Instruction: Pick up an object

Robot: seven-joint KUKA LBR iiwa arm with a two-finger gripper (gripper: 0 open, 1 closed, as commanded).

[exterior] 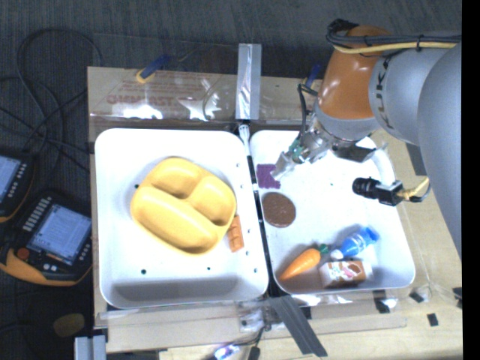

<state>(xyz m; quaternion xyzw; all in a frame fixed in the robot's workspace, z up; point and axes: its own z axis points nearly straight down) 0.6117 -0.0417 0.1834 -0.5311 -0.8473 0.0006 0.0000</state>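
– Bench (101,77), tan top, two white bins side by side, dark floor around. Pincer?
– The gripper (283,163) hangs low in the right bin (375,223), above the brown disc (278,209). Open or closed, can't tell from this angle.
– Gripping anything?
– Can't tell. The purple piece (267,175) lies just above the brown disc, slightly to its left, right at the gripper's tip. Whether they touch is unclear.
– Rest, quick.
– Carrot (301,262) below the brown disc and a bit right, tilted. Blue-capped bottle (356,242) to the disc's lower right, with the small carton (346,273) under it, next to the carrot. Left of the disc, in the left bin (120,276): a small orange piece (235,235) near, with the big yellow lump (184,205) beyond and against it. The grey arm (420,88) sits at the disc's upper right.
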